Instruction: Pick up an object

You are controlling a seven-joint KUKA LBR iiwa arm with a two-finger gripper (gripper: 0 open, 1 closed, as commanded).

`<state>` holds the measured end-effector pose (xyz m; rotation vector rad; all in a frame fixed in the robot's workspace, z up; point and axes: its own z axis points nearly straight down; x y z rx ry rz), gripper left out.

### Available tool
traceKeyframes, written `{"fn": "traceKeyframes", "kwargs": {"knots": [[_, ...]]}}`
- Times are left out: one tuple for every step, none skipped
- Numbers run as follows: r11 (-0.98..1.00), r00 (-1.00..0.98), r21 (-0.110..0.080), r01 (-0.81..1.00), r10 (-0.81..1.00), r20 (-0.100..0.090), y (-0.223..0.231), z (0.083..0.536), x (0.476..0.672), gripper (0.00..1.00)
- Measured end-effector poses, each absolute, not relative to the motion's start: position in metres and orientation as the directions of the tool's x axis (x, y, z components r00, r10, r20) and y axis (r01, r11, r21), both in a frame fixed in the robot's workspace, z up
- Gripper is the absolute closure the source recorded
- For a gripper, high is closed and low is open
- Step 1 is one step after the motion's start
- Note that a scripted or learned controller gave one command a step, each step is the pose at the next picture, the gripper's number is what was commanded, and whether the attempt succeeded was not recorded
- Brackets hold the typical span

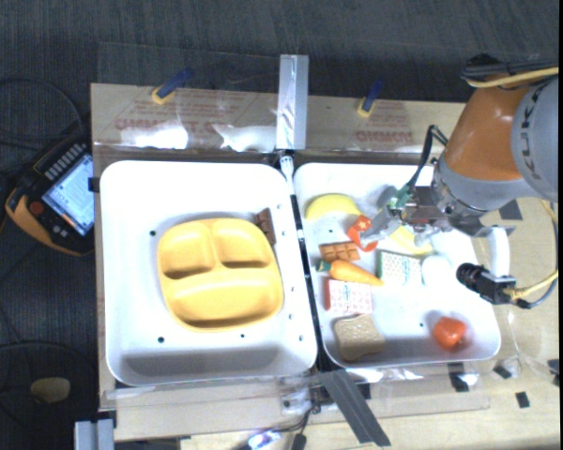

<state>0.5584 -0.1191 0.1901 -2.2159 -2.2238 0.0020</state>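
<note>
Carrot (pixel 355 272) in right bin (pixel 483 340), centre-right of frame, lying below-left of hand (pixel 400 209), long axis running left-right. Hand hovering low above toys; open or closed, cannot tell.

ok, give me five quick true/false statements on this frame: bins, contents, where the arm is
1. The yellow divided plastic tray lies in the left white bin. True.
2. The orange toy carrot lies in the left bin. False: it lies in the right white bin.
3. The end effector is over the right bin. True.
4. The round red toy tomato sits on the yellow tray. False: it sits near the right bin's front right corner.
5. The brown toy bread slice is in the right bin's near left part. True.
</note>
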Motion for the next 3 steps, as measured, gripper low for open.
{"fn": "traceKeyframes", "kwargs": {"knots": [[0.004, -0.004, -0.002, 1.000, 1.000, 0.001, -0.119, 0.190, 0.558, 0.00], [0.129, -0.129, 0.011, 0.992, 0.992, -0.005, -0.143, 0.090, 0.616, 0.00], [0.129, -0.128, 0.013, 0.992, 0.992, -0.005, -0.144, 0.100, 0.617, 1.00]]}}
